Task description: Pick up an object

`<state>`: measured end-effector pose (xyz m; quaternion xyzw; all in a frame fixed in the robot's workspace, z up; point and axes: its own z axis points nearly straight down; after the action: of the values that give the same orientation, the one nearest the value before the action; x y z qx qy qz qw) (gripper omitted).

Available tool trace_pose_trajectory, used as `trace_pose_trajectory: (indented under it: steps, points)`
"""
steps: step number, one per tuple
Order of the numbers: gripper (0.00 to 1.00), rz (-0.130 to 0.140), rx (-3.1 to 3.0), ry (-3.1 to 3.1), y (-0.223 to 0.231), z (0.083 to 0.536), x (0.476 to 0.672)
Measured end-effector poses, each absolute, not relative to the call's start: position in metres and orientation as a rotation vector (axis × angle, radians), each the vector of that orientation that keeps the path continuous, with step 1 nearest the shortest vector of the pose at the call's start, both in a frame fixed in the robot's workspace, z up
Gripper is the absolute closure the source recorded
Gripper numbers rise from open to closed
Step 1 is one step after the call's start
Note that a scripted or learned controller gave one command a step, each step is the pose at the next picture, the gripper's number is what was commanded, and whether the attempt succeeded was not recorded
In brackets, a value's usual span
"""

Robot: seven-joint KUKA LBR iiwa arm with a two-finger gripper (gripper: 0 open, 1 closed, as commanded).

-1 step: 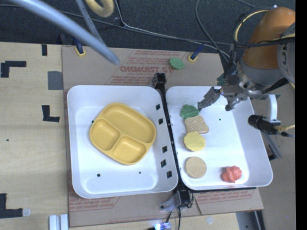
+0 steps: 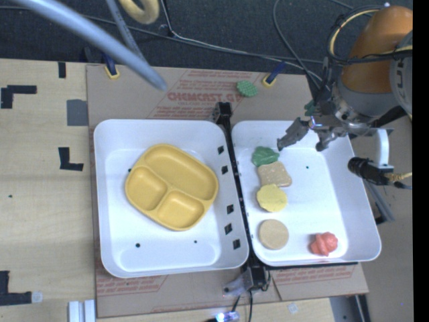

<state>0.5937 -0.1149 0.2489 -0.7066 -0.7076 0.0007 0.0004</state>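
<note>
The surface (image 2: 40,200) is light wood with some dark marks on it. A flat brown cardboard sheet (image 2: 194,92) with red print lies on the wood, and two shallow white bins sit on the sheet side by side. Behind the surface the room looks dark, with thin black cables (image 2: 288,39) looping across it. A grey pipe (image 2: 80,25) slants down from the top left corner. A small green piece (image 2: 247,88) lies on the cardboard just behind the bins.

The left bin (image 2: 110,247) holds a yellow tray (image 2: 171,186) with three parts. The tray sits tilted, near the middle of that bin.

The right bin (image 2: 348,200) holds five small toy foods. A green leafy piece (image 2: 265,156) is at the back. Just in front of it is a tan square piece (image 2: 274,174), then a yellow round piece (image 2: 271,198), then a tan round piece (image 2: 273,234). They make a row along the left side of this bin, close to each other. A red piece (image 2: 323,244) lies apart from them in the front right corner.

The grey arm (image 2: 375,52) with its orange band comes in from the right. The gripper (image 2: 307,134) hangs over the back of the right bin. Its two dark fingers are spread wide apart. Nothing is between them. One finger (image 2: 291,137) points toward the green leafy piece and is near it, but I cannot tell if it touches.
</note>
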Motion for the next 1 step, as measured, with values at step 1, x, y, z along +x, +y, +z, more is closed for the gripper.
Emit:
trace_pose_trajectory:
  steps: [1]
  points:
    - [0.00,0.008,-2.218,-2.218,-0.1207,0.1872,0.5887]
